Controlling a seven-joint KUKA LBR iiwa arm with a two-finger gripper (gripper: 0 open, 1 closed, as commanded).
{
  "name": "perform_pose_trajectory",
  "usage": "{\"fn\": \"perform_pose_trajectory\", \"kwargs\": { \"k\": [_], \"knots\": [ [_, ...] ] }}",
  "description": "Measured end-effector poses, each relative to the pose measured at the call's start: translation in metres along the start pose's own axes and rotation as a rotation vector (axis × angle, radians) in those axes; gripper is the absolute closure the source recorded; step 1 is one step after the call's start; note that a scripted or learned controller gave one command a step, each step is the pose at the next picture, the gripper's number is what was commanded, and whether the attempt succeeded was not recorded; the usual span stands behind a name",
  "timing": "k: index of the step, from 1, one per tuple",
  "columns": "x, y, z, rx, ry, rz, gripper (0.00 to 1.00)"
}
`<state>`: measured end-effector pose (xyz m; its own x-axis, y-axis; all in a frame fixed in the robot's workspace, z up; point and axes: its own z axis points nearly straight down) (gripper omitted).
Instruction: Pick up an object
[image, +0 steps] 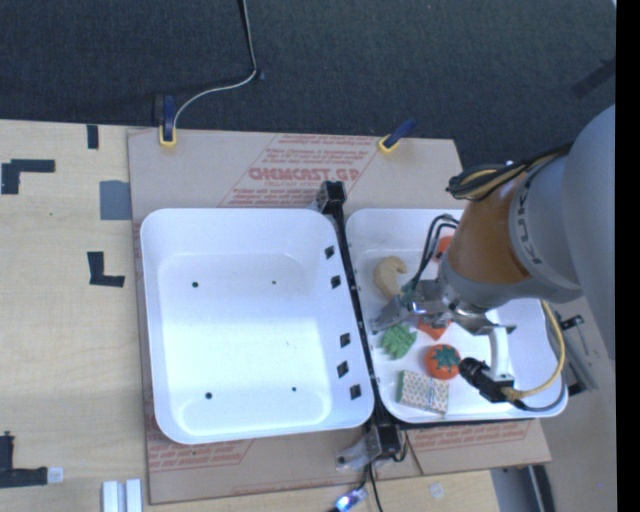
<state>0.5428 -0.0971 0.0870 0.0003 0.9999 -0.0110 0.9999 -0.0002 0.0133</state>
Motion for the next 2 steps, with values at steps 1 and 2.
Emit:
{"fn": "perform_pose_trajectory", "kwargs": {
  "k": [1, 2],
  "knots": [
    [-0.001, 0.003, -0.015, -0.005, 0.002, 0.001, 1.00],
    [-0.114, -0.015, -0.056, 0.011, 0.007, 0.006, 1.00]
  ]
}}
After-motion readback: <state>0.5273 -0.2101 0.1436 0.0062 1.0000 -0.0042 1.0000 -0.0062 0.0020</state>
